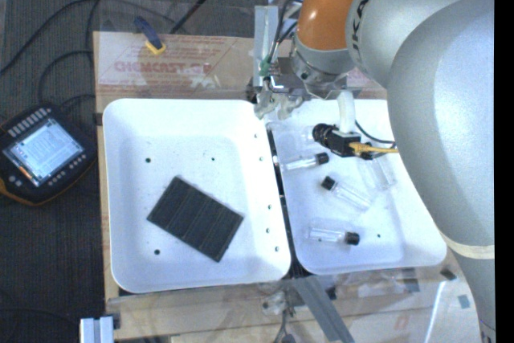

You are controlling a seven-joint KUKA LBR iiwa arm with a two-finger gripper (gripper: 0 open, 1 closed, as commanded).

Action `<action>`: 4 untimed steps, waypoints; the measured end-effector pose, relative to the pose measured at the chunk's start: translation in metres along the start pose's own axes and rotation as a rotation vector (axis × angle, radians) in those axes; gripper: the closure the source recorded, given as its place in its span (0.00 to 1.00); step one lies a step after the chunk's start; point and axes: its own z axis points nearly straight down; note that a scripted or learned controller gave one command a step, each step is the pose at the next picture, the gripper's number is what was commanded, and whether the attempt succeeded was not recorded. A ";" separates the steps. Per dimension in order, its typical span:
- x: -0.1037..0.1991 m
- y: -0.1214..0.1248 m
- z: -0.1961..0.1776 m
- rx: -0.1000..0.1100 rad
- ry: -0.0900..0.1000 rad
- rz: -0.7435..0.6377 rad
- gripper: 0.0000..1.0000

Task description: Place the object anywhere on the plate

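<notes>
Black plate (195, 218) lies flat in the left bin (128, 124), turned at a slant, top bare. So task isn't done yet, as far as I can see: nothing sits on it.

The candidates are in the right bin (418, 249): small clear vials w/ black caps. One vial (305, 163) lies just beside the divider, near the back. A second (345, 190) is mid-bin, and a third (333, 235) lies toward the front. There may be a couple more clear ones by the right wall, too faint to call. None touches the plate; all are well apart from it, across the divider. I can't say which one the program is after.

The gripper (271, 100) sits at the back rim, about over the seam between the bins, nearer the first vial than the others. Its grip state is unreadable from this angle, the tip is a clutter of metal and wire, and I see no vial in it. My read: pick phase at best, w/ grasp, carry and drop all left to do.

Arm (450, 92) comes in from the right and looms big over the right bin's far side. Its orange band (333, 4) is up top, wrist pointing down and toward the back edge of the bench.
</notes>
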 end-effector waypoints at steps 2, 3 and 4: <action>0.133 0.028 -0.037 -0.001 -0.001 -0.338 1.00; 0.185 -0.011 -0.125 -0.002 0.000 -0.697 1.00; 0.179 0.008 -0.218 -0.005 -0.002 -0.972 1.00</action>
